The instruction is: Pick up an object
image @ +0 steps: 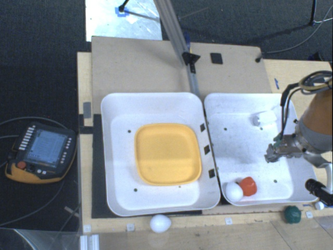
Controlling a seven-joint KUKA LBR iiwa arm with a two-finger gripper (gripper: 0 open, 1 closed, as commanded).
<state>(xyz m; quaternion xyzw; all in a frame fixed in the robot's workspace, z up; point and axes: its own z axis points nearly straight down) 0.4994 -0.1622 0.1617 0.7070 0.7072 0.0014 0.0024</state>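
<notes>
Although the arm reaches into the right bin (281,191) from the right, its hand (276,153) hangs over bare white floor near the bin's middle right, with nothing seen between its parts; whether it is wide or narrow cannot be told at this slant.

Risk: a descent from here would likely close on empty floor, since every candidate lies apart from the hand.

Item 1: small orange block-like object (248,186), near corner of the right bin, well apart from the hand, towards the left and near side.
Item 2: white egg-shaped ball (233,192), touching or just beside the orange object on its left. Risk: the pair crowd each other and the bin wall, so a grasp on one could shove the other or glance off.
Item 3: pale whitish object (264,118), far side of the right bin; hard to tell from the floor.
Item 4: square yellow plastic plate (168,153), centre of the left bin (117,139).
Item 5: second white egg-shaped ball (160,223), on the desk (250,228), just outside the left bin's near wall.
Item 6: dark green ball (292,214), on the desk, near right.
</notes>
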